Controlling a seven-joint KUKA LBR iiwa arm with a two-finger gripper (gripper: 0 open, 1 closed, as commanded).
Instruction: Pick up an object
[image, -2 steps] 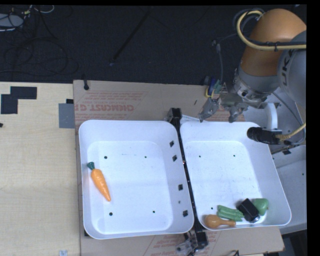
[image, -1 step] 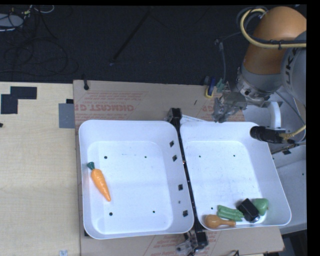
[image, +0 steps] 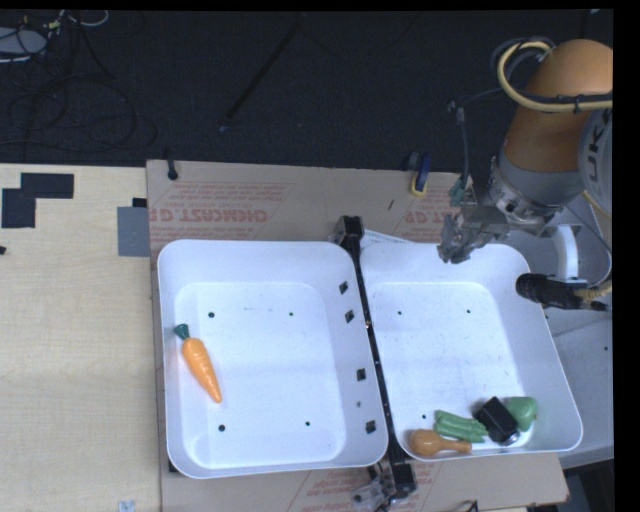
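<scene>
The top of the grey and orange robot arm (image: 556, 110) is cut off by the edge of the picture. Its dark claw (image: 455, 248) hangs to the right of the black bar (image: 360, 330) that runs between the two bins, over the far rim of the shallow white bin on the right (image: 560, 385). The claw is small and dark and blurry, so I cannot tell if it is wide or narrow. Nothing can be seen in it.

The toys to pick up are in two places. A small orange plastic carrot with a green top (image: 202, 368) lies well to the left of the black bar, near the left wall of the shallow white bin on the left (image: 250, 250). It lies flat and tilted, with its green end pointing away and its tip pointing near. It is all alone and easy to see.

The other toys are in a little pile to the right of the black bar, in the near corner of the right bin. A pale orange pear-shaped toy (image: 438, 443) is closest to the bar. Next to it lies a long green bumpy toy (image: 460, 426). A small black block (image: 497, 420) lies on top and hides part of a round green toy (image: 522, 408) behind it. It is hard to tell what the round green toy is.

Both bins sit on a brown cardboard sheet (image: 250, 200).
</scene>
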